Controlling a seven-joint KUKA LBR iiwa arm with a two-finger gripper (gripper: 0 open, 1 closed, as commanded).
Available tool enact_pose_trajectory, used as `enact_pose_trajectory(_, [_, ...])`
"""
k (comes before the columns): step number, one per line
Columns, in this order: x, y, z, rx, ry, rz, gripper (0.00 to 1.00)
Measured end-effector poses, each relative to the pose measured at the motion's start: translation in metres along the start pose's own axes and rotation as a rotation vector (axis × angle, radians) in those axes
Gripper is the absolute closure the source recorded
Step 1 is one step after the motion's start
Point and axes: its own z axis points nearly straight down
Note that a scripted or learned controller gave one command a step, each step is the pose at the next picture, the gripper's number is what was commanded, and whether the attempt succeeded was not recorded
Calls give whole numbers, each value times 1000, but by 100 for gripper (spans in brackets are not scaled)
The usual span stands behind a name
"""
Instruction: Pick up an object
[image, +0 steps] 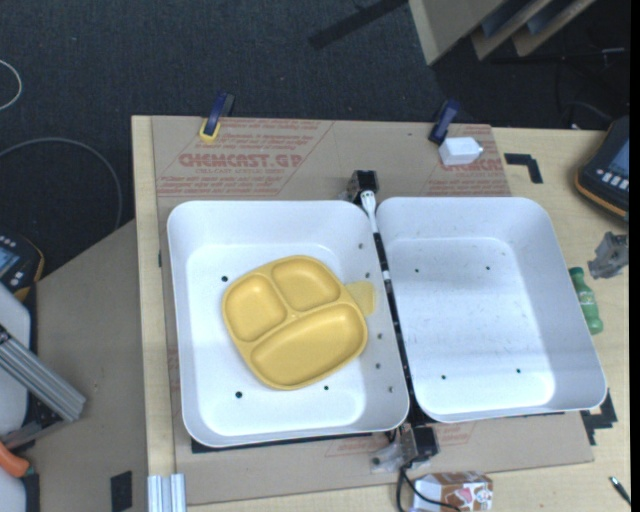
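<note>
From above the bench, the left bin (185, 300) holds the yellow plate (295, 322), a rounded dish with three compartments. It lies flat on the bin floor, slightly toward 7 o'clock of the bin's centre, clear of the walls. A small yellow tab sticks out at the plate's 3 o'clock side.

The right bin (560, 300) sits touching the left one at its 3 o'clock. A green object (588, 300) lies just outside that bin's rim at 3 o'clock, with a small grey metal piece (610, 255) near it at 12 o'clock; what that is I cannot make out. A white block (460, 151) rests on the board beyond the right bin at 12 o'clock.

How the pincer stands I cannot tell.
</note>
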Motion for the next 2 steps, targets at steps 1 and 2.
enact_pose_trajectory(1, [109,9,10,10,8,-9,100])
enact_pose_trajectory(2, [220,-10,11,11,7,-9,100])
